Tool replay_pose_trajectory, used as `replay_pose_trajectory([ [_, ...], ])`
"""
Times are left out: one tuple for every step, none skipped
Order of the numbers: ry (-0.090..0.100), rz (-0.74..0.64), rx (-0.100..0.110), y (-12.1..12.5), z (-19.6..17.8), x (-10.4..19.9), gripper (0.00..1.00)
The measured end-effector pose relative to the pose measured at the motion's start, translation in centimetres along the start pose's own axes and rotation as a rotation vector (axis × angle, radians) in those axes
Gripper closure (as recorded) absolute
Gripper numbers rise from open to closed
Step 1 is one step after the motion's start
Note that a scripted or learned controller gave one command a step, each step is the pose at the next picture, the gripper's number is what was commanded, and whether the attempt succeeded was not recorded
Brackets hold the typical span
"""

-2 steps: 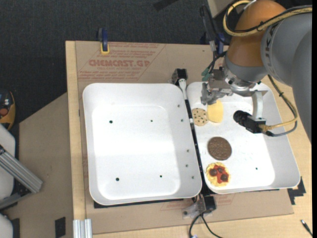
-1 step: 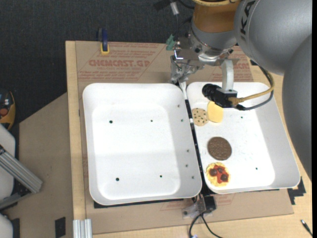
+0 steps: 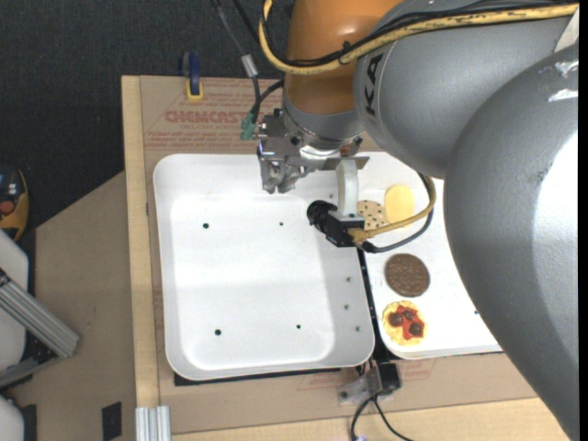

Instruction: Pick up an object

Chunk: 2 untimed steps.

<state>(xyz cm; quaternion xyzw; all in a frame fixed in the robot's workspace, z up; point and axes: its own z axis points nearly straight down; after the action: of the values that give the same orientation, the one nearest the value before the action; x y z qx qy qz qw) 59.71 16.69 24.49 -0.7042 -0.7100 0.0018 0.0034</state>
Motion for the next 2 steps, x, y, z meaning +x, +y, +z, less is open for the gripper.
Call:
replay_pose_trajectory([
  [0.003,0.001,-0.019,0.00,-9.80,5.36,1.00],
  [-0.003,0.006,-0.011,-0.02,-10.21,4.99,1.00],
])
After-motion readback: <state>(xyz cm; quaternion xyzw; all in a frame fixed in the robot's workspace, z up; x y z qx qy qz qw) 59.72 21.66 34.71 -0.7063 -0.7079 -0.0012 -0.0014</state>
